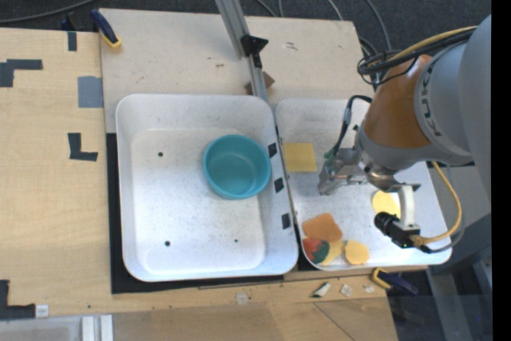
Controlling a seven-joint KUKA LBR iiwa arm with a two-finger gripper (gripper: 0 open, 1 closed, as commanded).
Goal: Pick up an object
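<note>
Apparently spread and holding nothing: pincer (331, 181) poised low over right bin (307, 117) floor. Just up-left of pincer, flat yellow sponge (301, 157): probably light, soft, squashy; best pinched across opposite edges. Below pincer, orange-and-multicoloured toy (321, 235) and small yellow piece (356, 252). Far left, teal bowl (236, 165).

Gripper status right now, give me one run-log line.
gripper: over right bin | holding: nothing seen | nearest: yellow square | bowl: left bin

Teal bowl (236, 165) upright in left bin; in right bin: flat yellow square (301, 157) near divider, orange-and-multicolour piece (322, 235) and small yellow round piece (356, 252) near front edge.
</note>
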